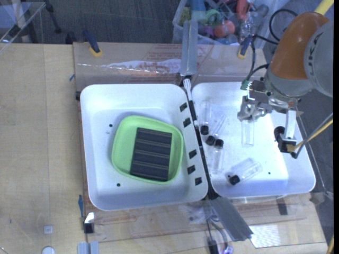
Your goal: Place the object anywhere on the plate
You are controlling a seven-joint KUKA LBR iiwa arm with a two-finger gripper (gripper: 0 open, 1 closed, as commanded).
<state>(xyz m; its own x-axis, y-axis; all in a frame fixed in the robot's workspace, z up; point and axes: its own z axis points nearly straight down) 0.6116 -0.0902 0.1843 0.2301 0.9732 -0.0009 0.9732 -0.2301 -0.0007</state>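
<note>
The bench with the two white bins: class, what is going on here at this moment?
A grey robot arm with an orange band reaches in from the right and holds its hand over the right white bin. Several small clear plastic vials with black caps lie scattered in that bin. The left white bin holds a square lime-green plate, with a dark ribbed rectangular block lying on it. No vial is visibly between the fingers.

A pale wooden bench [37,142] meets dark grey carpet [116,9]; a clear tub of coloured toys [222,9] stands behind.
</note>
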